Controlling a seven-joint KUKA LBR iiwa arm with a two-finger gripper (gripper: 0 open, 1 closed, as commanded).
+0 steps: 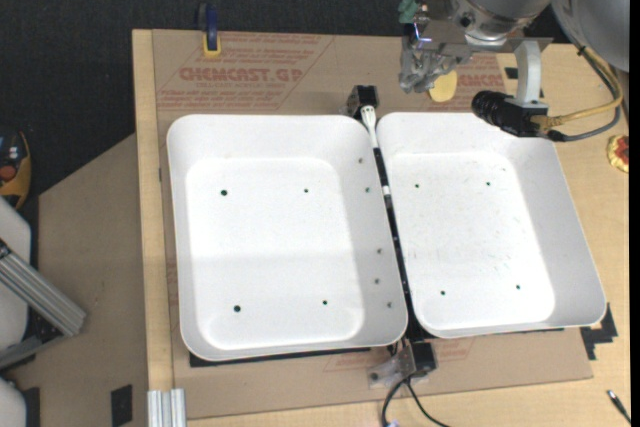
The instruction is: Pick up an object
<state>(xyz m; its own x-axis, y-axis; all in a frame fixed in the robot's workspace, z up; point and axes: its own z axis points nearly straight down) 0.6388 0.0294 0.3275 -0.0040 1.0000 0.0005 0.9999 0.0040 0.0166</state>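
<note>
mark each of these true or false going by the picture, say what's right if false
1. The hand is above the far rim of the right bin, outside both bins. True.
2. A small yellowish object is seen right beside the hand. True; whether it is gripped cannot be told.
3. The left bin holds a red ball. False; only small dark dots show on its floor.
4. The two bins sit far apart. False; they are side by side, with a thin black strip along their shared edge.
5. A blue and yellow clamp sits at the board's far left edge. True.
</note>
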